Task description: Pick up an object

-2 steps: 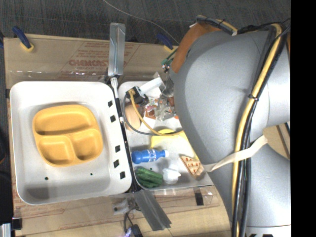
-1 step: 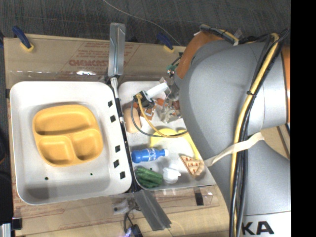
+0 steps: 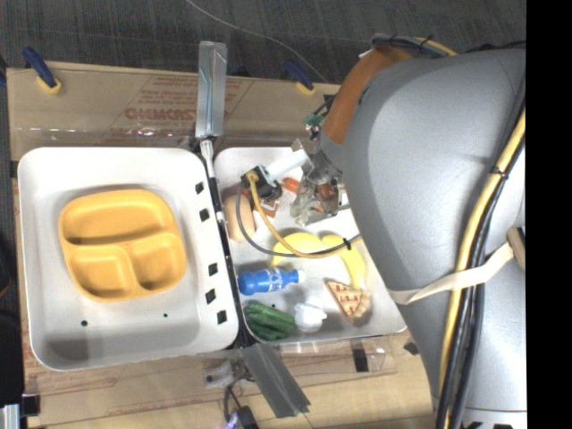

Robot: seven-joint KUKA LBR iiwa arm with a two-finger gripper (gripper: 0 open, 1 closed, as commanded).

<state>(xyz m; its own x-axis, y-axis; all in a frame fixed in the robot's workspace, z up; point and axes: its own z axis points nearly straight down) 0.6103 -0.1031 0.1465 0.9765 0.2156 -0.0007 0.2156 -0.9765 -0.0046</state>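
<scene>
Right bin (image 3: 375,327) holds a yellow banana (image 3: 308,239) just below the hand (image 3: 317,195), whose grip state I cannot tell.

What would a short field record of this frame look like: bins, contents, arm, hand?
left bin: holds a yellow tray with compartments
right bin: holds a blue bottle, green item, white item, waffle slice, banana, yellow item
arm: reaches in from the right, over the right bin
hand: low over the right bin's upper part
grasp: no object seen between the fingers
</scene>
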